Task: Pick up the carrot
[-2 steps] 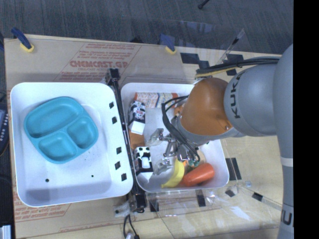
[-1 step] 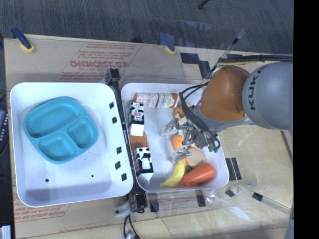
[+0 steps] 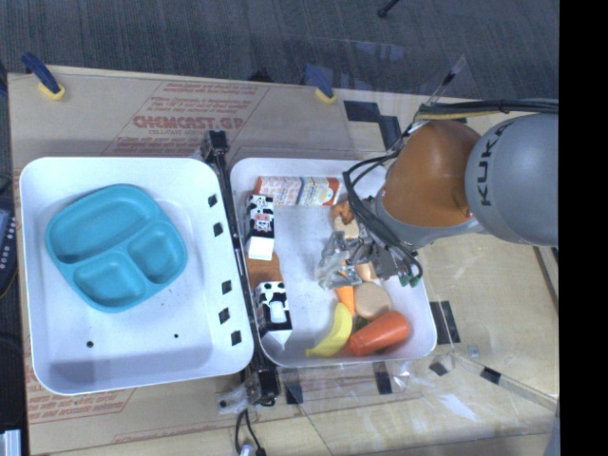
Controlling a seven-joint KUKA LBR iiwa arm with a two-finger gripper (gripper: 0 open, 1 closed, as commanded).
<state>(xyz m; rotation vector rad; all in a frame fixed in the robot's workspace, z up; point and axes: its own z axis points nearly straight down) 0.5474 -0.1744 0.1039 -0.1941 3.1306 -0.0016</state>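
While the left bin (image 3: 38, 255) sits quiet at the left of the frame, a blue sectioned plate (image 3: 116, 245) lies in its upper half, tilted a little. Moving right, across the black clips (image 3: 220, 228) where the two bins meet, we're into the right bin (image 3: 304, 231): a flat orange-and-white carton (image 3: 296, 191) along its upper wall, two small cow-patterned cartons (image 3: 261, 215) and (image 3: 275, 306) down its left side, with a white block (image 3: 260, 248) and a brown block (image 3: 270, 270) between them. At the lower right corner, a banana (image 3: 333, 332) curves beside a red-orange pepper (image 3: 380, 332). And there's the carrot (image 3: 346, 298), a small orange piece just above the banana, right under the gripper (image 3: 347, 262). The gripper hangs low over the bin's middle, metal and wiring bunched together, and whether its fingers are spread or closed, cannot tell. The arm (image 3: 475, 183) comes in from the right, orange band bulging, grey link behind. Beneath it all, a brown bench (image 3: 142, 112) printed with red lettering, dark carpet (image 3: 190, 17) across the top.
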